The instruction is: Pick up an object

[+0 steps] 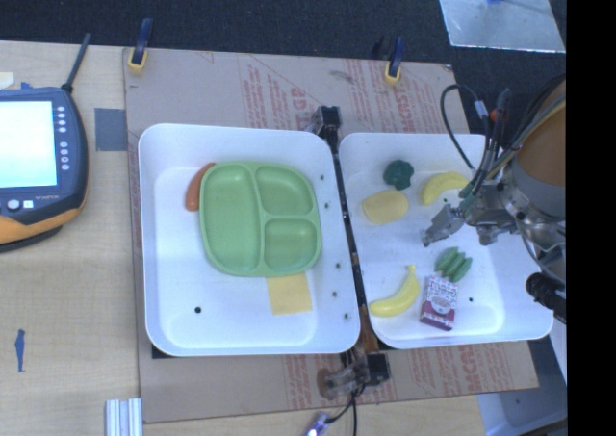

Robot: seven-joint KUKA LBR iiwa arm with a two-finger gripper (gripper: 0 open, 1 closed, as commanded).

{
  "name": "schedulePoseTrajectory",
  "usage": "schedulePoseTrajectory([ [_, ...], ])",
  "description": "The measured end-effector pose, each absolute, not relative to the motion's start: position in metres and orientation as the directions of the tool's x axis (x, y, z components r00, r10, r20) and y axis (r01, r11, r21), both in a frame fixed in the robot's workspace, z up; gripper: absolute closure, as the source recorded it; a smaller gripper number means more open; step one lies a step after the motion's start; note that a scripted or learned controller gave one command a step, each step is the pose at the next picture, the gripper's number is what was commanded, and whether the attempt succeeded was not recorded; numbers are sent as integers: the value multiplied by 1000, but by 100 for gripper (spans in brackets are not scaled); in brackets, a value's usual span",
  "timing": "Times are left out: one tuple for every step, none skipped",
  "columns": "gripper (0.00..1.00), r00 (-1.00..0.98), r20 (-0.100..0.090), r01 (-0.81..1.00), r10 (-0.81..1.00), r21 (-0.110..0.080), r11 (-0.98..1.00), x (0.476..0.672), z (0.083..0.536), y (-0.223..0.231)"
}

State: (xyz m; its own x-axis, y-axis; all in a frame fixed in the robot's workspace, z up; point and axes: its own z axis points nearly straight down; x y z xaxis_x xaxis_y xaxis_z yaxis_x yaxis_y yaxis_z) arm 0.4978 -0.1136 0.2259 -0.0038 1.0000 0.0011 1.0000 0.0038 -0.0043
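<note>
gripper (438, 229) low over the right bin (500, 326), right of frame centre; fingers parted a little, nothing between them. just below: green pea pod (452, 263), red packet (440, 302), banana (397, 295). above left: yellow block (385, 206), broccoli (398, 173). green divided plate (260, 219) in the left bin (173, 323).
</note>
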Motion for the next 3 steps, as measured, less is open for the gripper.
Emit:
schedulePoseTrajectory([
  [0, -5, 0, 1000, 1000, -6, 5, 490, 91, -94],
  [100, -7, -2, 1000, 1000, -6, 7, 490, 101, -95],
  [100, -4, 0, 1000, 1000, -3, 4, 561, 192, -38],
])
